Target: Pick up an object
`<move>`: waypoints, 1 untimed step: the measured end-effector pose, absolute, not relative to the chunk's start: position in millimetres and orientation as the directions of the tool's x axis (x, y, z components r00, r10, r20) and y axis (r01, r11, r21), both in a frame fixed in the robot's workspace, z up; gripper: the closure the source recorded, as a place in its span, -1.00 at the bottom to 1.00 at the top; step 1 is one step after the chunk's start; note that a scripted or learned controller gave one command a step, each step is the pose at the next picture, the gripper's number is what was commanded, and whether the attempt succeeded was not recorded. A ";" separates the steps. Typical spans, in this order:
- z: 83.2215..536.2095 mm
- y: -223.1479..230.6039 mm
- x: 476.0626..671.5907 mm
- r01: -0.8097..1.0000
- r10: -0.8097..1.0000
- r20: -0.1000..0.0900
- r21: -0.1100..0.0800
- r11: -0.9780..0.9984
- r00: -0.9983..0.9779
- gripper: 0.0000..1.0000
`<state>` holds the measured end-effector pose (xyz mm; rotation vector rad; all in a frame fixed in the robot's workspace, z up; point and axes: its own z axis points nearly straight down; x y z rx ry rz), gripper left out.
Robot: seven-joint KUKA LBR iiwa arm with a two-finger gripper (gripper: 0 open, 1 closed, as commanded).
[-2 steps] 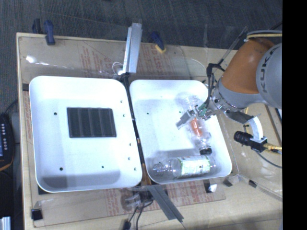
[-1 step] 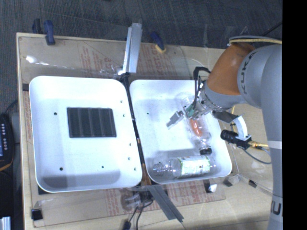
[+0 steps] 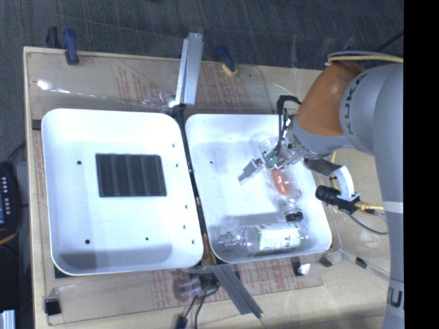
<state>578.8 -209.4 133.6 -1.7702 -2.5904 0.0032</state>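
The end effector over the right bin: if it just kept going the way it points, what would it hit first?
Probably the clear bottle with the orange inside, lying just under the end effector in the right bin. Depth is hard to judge from above, so it might meet the bin floor beside it instead.

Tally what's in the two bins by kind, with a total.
Clear plastic bottles: 2, both in the right bin: one with an orange label beneath the gripper, one with a white label along the near wall.
Dark ribbed panel: 1, left bin.
Total: 3
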 end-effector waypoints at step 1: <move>157.6 -207.8 582.0 0.904 0.904 0.000 -0.001 0.428 -0.428 -1.00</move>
